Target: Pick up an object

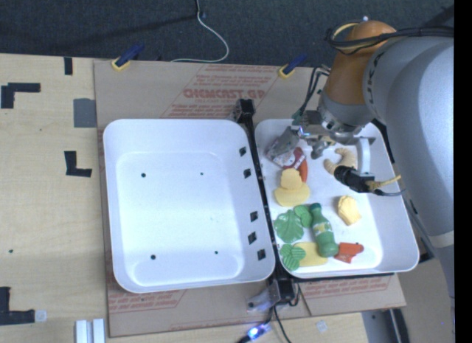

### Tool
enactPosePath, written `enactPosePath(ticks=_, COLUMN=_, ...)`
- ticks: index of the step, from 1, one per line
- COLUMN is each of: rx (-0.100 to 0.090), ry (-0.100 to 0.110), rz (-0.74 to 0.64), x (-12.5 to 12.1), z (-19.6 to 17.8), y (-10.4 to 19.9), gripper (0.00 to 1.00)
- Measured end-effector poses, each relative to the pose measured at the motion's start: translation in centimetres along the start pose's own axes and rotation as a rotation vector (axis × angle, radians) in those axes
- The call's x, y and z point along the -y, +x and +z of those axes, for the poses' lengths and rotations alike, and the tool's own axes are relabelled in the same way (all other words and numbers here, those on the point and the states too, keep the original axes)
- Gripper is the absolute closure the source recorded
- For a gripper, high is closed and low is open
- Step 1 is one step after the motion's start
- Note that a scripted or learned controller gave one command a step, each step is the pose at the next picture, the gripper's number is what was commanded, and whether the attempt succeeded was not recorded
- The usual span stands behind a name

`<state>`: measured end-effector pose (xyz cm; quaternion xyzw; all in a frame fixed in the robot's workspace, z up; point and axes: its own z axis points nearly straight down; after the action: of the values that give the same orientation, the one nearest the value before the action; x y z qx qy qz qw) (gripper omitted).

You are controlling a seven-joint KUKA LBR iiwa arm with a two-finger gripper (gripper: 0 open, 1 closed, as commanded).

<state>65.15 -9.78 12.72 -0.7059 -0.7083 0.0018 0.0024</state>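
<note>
The right bin [402, 257] holds a clutter of small toy pieces: a yellow duck-like piece [291, 186], green leafy bits [290, 225], a green bottle [322, 234], a yellow chunk [348, 210]. They are probably light, stiff plastic and a bit slick; the yellow chunk sits apart, so it is the easiest to pinch across its sides. The arm reaches in from the right, wrist tilted down over the bin's far-left corner. The gripper [289, 146] hangs just above a red piece [299, 163]; whether the jaws are spread or pressed together cannot be told.
</note>
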Motion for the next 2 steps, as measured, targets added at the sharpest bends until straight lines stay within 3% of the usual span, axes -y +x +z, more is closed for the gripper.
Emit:
enactPosePath(ticks=1, rx=0.001, ry=0.000, rz=0.004, x=5.5, z=4.6, y=-0.2, gripper=0.00)
enactPosePath(ticks=2, rx=0.001, ry=-0.004, rz=0.002, x=5.2, z=3.3, y=-0.2, gripper=1.00)
